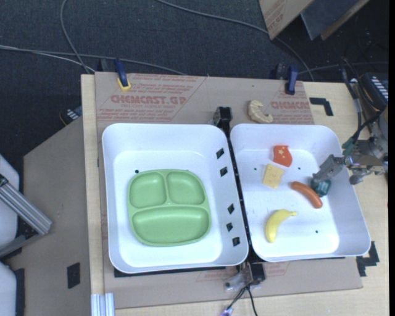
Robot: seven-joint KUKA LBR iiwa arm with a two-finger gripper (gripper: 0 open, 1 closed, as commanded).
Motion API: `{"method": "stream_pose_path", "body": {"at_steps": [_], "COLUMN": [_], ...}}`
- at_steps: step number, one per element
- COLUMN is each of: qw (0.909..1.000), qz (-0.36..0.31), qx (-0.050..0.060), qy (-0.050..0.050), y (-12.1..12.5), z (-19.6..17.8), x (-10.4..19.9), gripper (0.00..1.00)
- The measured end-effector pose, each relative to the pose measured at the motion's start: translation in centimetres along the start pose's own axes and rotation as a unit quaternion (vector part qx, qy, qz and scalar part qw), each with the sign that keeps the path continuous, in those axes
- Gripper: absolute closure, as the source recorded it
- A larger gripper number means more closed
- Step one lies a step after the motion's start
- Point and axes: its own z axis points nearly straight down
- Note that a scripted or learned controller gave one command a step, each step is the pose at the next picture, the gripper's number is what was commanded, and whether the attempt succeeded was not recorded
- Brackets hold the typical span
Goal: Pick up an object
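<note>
- While the claw (323, 180) hovers at three o'clock, touching the sausage (307, 194), I cannot tell its state.
- Banana (278, 224) lies at five o'clock.

So the whole setup sits on a pale wooden bench (166, 92) with red lettering printed across its back part, and two blue clamps (123, 75) pin that back edge down. Around it the floor (43, 74) is dark blue-grey carpet, with thin grey cables (74, 37) snaking over it up top. A brown cardboard box (284, 13) pokes in at the top right, and a silver metal rail (21, 200) runs slantwise on the far left. Lighting's even, pretty soft shadows.
</note>
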Motion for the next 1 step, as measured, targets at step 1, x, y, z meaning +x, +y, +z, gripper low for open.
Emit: {"method": "stream_pose_path", "body": {"at_steps": [1], "qw": [1.0], "qz": [-0.002], "qx": [-0.005], "qy": [-0.001], "y": [0.2], "z": [-0.52], "x": [0.03], "gripper": [0.0]}}
